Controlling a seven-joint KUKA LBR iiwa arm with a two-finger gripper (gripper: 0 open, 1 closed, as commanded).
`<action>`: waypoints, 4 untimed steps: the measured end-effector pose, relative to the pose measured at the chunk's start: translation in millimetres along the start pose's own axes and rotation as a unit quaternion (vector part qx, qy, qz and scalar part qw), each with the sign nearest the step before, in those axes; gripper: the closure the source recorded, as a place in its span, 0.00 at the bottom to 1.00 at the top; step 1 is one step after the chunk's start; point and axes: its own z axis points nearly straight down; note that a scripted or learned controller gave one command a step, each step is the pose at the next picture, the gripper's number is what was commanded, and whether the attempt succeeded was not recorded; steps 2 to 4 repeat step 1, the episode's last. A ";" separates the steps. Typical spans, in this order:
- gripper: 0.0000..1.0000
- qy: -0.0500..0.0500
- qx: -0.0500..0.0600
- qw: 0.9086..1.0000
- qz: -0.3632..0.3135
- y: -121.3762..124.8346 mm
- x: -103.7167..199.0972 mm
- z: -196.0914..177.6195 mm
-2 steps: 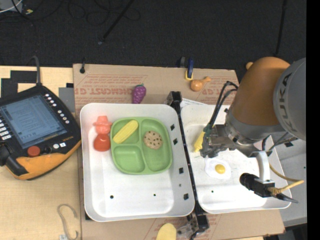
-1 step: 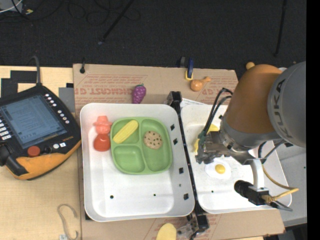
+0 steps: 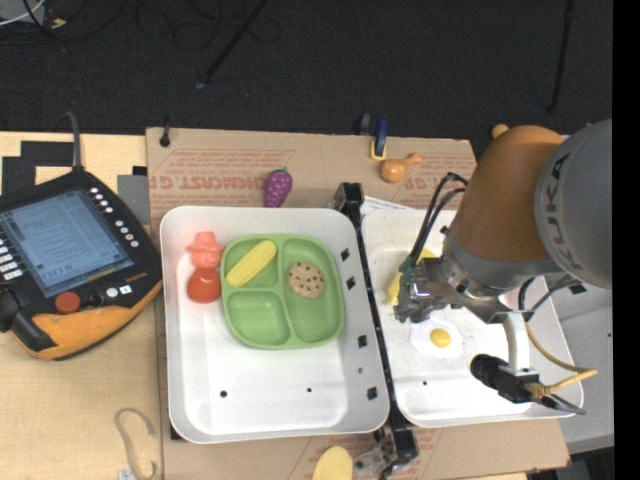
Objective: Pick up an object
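The tool (image 3: pixel 415 303) hung low in the right bin (image 3: pixel 560 378), whether spread or pinched I could not tell, with the fried egg (image 3: pixel 437 339) lying flat just below and right of it in the frame.

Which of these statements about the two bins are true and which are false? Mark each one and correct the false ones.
1. The green tray lies in the left bin. True.
2. The cookie sits on the bench outside the bins. False: it lies in a compartment of the green tray.
3. The fried egg lies in the right bin. True.
4. The corn lies in the right bin. False: it lies in the green tray.
5. The grapes lie behind the left bin, outside it. True.
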 end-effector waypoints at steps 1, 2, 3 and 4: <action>1.00 0.001 -0.001 1.000 0.000 -8.2 9.9 -13.0; 1.00 0.001 -0.001 1.000 0.000 -8.2 9.9 -13.0; 1.00 0.001 -0.001 1.000 0.000 -8.2 9.9 -13.0; 1.00 0.001 -0.001 1.000 0.000 -8.2 9.9 -13.0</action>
